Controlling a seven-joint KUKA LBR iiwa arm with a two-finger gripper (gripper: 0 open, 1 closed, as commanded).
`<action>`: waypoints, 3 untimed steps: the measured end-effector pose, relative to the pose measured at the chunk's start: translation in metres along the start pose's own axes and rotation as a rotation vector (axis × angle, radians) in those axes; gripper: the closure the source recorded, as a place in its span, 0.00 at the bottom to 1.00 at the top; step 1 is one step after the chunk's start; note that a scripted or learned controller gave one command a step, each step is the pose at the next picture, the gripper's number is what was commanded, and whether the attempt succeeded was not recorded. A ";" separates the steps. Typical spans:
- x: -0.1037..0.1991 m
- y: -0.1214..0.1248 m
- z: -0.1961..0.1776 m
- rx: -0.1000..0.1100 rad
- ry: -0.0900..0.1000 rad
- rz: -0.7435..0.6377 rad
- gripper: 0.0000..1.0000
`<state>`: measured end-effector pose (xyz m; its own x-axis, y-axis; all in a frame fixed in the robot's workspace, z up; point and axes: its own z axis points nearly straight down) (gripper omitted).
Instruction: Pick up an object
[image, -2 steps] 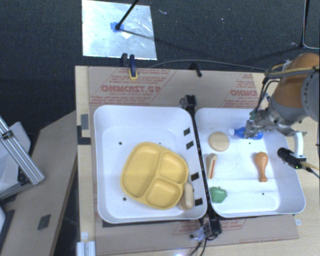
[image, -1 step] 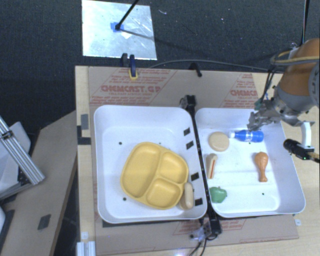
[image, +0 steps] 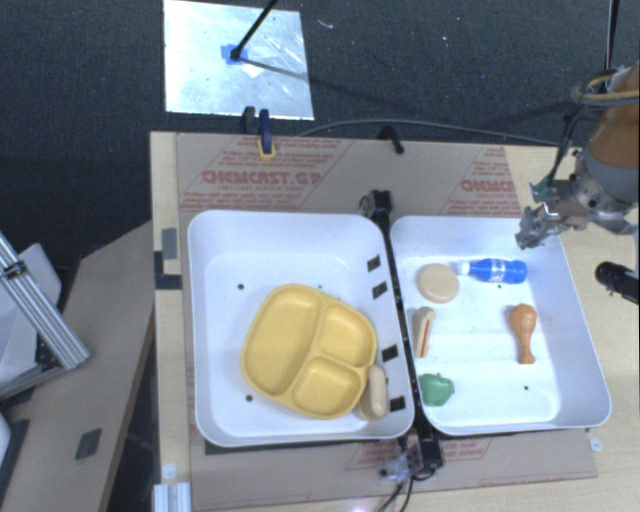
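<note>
The right bin (image: 575, 340) holds a blue bottle (image: 495, 269) lying on its side, a round tan bun (image: 437, 283), a hot dog (image: 423, 331), a brown drumstick (image: 523, 330) and a green pepper (image: 436, 388). My gripper (image: 531, 230) hangs over the bin's far right corner, up and to the right of the blue bottle and apart from it. Nothing shows between its fingers.
The left bin (image: 215, 300) bears a yellow divided plate (image: 308, 350), with a beige bread piece (image: 375, 391) at its right edge. Black clips line the divider (image: 395, 300) between the bins. A metal frame (image: 40, 320) stands at the far left.
</note>
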<state>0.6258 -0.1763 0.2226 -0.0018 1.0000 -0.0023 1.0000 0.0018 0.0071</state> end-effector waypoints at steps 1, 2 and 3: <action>0.000 0.001 -0.029 0.003 0.001 -0.002 1.00; 0.045 -0.020 -0.016 0.008 0.003 -0.005 1.00; 0.098 -0.043 -0.023 0.006 0.004 -0.007 1.00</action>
<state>0.5824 -0.0787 0.2447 -0.0091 1.0000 0.0016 1.0000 0.0091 0.0012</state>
